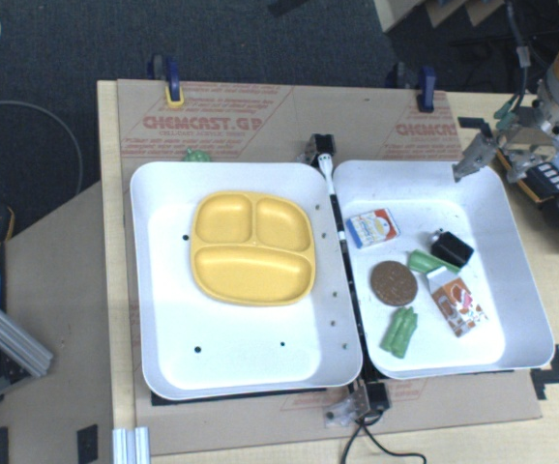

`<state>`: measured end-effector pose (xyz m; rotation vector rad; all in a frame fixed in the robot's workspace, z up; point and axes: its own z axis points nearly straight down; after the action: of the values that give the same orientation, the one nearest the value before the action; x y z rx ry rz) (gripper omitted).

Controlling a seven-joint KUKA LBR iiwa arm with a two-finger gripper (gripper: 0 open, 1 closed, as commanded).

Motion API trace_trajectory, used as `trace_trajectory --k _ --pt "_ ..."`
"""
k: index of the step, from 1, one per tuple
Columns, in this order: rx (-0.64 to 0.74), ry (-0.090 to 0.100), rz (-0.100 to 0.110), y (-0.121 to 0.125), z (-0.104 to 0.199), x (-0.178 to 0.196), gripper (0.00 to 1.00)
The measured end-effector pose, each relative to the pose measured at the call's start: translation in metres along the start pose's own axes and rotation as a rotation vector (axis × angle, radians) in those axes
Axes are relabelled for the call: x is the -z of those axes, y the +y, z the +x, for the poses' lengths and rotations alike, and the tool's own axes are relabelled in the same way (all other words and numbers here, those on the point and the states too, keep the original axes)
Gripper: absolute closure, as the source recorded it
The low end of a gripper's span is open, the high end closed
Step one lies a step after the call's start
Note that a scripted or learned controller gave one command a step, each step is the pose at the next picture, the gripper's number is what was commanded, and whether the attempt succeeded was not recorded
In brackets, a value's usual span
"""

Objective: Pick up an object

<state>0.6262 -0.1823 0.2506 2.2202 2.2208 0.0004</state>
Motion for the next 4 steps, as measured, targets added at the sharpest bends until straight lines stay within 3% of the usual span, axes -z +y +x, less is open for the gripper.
trace_trajectory --k 1,3,4 --pt "0.001 -0.001 -0.004 0.001 0.0 0.011 1.0" --pt "0.002 0.005 0.011 -0.136 0.096 -0.047 1.0" --pt "0.008 0.002 -0.008 -0.135 0.164 0.029 1.0"
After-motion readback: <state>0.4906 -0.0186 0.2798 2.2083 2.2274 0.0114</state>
